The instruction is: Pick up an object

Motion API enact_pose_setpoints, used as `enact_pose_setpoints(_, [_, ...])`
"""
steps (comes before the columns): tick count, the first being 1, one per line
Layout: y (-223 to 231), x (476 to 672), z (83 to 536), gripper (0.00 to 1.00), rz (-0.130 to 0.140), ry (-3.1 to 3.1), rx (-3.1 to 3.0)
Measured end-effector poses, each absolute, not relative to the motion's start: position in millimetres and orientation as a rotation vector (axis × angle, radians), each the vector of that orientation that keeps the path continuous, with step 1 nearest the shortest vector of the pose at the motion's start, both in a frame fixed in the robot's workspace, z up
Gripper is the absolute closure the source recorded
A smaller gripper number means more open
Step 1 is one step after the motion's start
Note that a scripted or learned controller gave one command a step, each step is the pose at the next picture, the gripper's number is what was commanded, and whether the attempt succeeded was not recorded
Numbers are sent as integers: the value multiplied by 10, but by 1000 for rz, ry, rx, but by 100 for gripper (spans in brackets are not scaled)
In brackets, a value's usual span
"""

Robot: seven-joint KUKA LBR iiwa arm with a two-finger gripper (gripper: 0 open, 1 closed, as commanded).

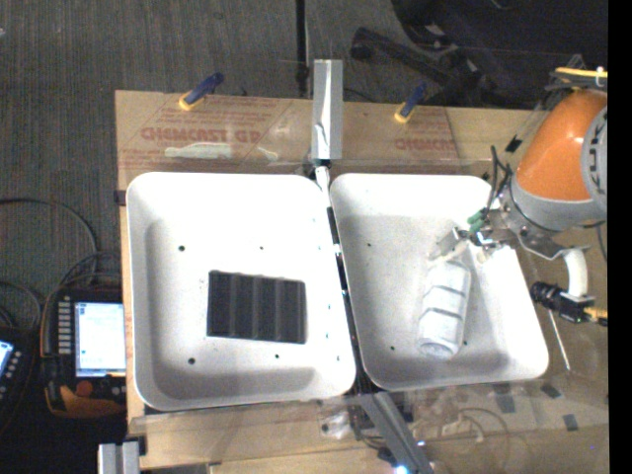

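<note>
Camera view: two white bins sit side by side on the bench. A white bottle [443,306] lies on its side in the right bin [395,215], toward its right wall. The gripper [464,242] hangs just above the bottle's far end; its opening cannot be determined. A dark ribbed block [257,307] lies in the left bin [168,205].

Grey arm [553,205] with a rounded orange band [563,156], small pale metal end effector [472,237]
</note>
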State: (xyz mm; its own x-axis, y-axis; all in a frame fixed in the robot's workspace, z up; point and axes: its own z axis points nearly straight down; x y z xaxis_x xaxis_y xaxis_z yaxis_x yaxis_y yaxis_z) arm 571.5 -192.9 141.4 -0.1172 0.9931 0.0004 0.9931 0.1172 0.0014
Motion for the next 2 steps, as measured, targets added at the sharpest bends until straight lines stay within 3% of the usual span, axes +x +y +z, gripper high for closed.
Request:
enact_pose_setpoints(1, [-2072,6072,929,0,2,2357,2077])
enact_pose_setpoints(2, [-2055,6087,1036,100,7,2358,2073])
